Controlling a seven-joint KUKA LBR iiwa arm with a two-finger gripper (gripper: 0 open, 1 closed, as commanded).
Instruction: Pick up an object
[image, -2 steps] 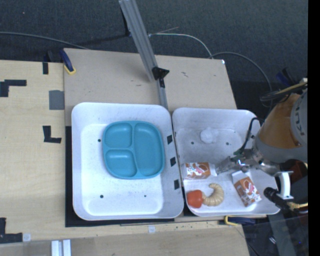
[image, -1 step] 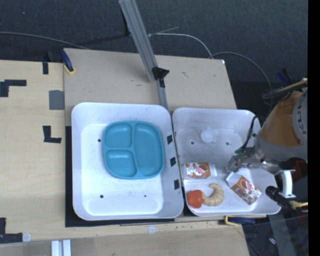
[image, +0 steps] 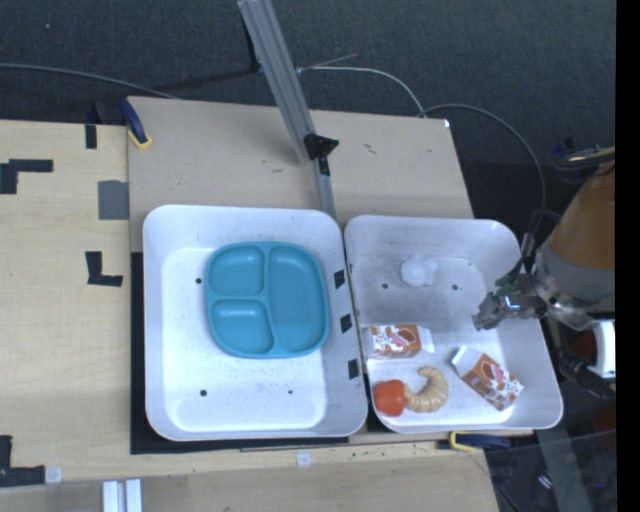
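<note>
Beside the right bin's (image: 520, 250) edge, tool (image: 490, 315) grip unclear, orange-white carton (image: 489, 380) tilted.

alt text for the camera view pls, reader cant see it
A grey robot arm's gripper hovers over the right white bin, which holds two small cartons, a croissant and a red tomato. The left white bin holds a blue divided plate.

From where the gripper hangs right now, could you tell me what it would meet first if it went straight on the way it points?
The gripper points down and leftward into the right bin. It would most likely meet bare bin floor first, above the small carton and right of the flat packet. Depth is hard to judge from this slanted view.
</note>
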